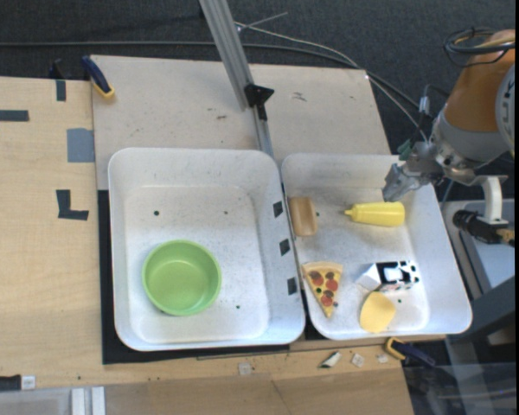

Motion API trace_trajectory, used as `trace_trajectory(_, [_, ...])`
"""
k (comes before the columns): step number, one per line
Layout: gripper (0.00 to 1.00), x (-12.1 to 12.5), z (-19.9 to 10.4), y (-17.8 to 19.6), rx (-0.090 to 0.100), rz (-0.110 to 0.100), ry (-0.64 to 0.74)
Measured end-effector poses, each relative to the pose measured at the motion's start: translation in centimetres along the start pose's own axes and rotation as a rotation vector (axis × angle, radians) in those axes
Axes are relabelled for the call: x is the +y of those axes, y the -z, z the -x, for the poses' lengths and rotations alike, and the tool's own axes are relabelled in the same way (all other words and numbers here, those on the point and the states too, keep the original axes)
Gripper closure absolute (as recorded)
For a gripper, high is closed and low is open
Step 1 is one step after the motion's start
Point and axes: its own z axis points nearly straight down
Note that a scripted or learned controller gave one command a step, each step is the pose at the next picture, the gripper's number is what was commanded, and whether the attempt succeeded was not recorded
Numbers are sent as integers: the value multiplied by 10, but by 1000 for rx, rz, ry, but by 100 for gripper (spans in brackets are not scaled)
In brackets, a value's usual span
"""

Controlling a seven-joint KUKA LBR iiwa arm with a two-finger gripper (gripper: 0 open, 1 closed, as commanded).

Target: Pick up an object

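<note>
Right bin (441,258): yellow bottle (376,214) at 12 o'clock, pizza slice (323,285) at 7. Gripper (396,185) just above bottle; finger state cannot be told.

We see a bowl (182,277) in the left bin (130,180); the right bin (329,175) holds a bottle (376,214), block (303,216), pizza slice (323,287) near its front.

Left bin (125,232): white, finely dark-speckled. Bowl (182,277): lime green. Right bin (441,258): white. Block (303,216): tan wood. Bottle (376,213): yellow. Pizza slice (323,286): orange-yellow with red spots. Small item (396,274): black-and-white patches. Round piece (377,313): yellow. Bench (26,232): pale wood, grey tape marks.
</note>
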Motion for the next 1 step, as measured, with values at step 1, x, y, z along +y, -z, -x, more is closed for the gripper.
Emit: trace_trajectory(1, [0,0,0,0,0,0,0])
